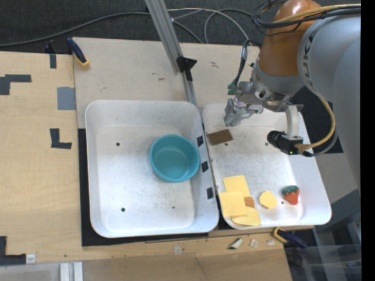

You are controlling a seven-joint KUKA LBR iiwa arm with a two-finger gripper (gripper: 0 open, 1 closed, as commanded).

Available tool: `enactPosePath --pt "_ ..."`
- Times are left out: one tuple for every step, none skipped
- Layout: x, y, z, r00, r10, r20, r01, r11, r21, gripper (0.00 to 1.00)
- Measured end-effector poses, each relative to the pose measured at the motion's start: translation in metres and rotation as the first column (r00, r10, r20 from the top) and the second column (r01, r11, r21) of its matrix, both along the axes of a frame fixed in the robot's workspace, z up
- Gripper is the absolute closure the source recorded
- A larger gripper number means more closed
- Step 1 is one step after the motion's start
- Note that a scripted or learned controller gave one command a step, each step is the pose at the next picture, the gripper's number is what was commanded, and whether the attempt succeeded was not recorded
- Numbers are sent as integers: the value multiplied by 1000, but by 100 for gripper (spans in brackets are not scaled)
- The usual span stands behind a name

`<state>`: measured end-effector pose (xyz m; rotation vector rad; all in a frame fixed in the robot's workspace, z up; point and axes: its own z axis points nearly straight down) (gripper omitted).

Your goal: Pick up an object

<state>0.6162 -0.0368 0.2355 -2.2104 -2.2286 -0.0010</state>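
A: Where do we log the tool?
B: Over the right bin, far end. We cannot tell how it is set.
A: And the brown tile?
B: Flat on the bin floor, just below and left of the tool tip. We see nothing gripped.
A: Other items?
B: Yellow pieces and a strawberry, well apart, near end.

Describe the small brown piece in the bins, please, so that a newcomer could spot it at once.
Look at the right-hand white bin, then at its far left corner, just below the gripper. The brown piece lies flat there, apart from the rest. Unlike the yellow pieces and the red strawberry-like toy at the near end, it is dark, rectangular and alone.
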Motion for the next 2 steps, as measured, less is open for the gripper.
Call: enactPosePath --pt "16 48 -10 1000 -2 0 2 1000 -2 100" --pt "25 96 -19 1000 -2 0 2 1000 -2 100"
